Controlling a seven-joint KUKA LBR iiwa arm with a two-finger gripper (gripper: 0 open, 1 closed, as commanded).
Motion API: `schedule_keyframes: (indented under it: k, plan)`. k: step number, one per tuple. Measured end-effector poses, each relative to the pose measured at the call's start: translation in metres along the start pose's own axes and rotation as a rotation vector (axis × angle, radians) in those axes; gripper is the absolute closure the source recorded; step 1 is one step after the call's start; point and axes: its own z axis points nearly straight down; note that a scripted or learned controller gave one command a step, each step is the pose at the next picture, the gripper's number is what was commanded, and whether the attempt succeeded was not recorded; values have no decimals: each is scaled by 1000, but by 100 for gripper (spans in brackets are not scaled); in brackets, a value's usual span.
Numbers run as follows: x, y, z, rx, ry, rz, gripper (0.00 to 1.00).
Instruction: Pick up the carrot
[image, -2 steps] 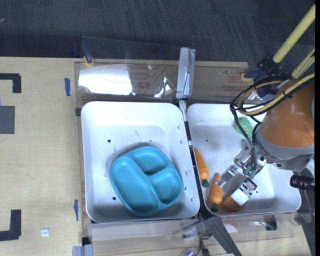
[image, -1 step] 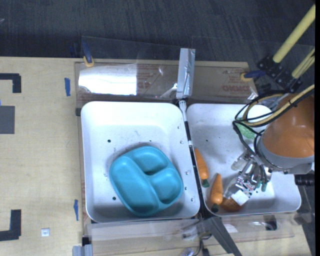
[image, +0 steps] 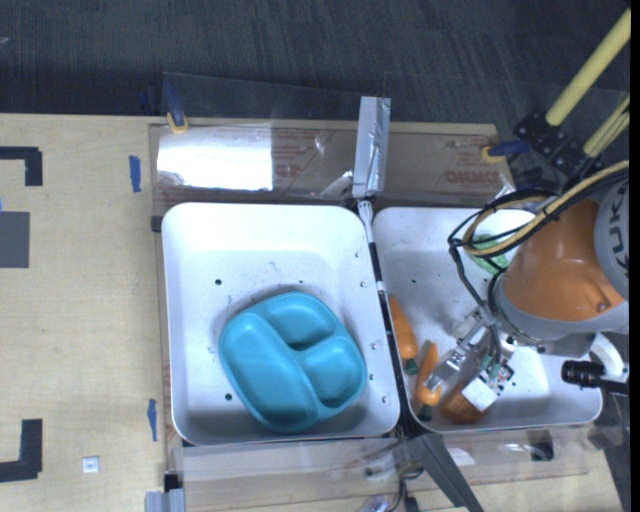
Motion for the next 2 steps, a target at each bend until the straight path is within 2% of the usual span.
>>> schedule_keyframes:
  k: [1,2]
  plan:
    - [22,17,-84,10,11,-432,0]
    - [-7,1,-16,16,18,-215,0]
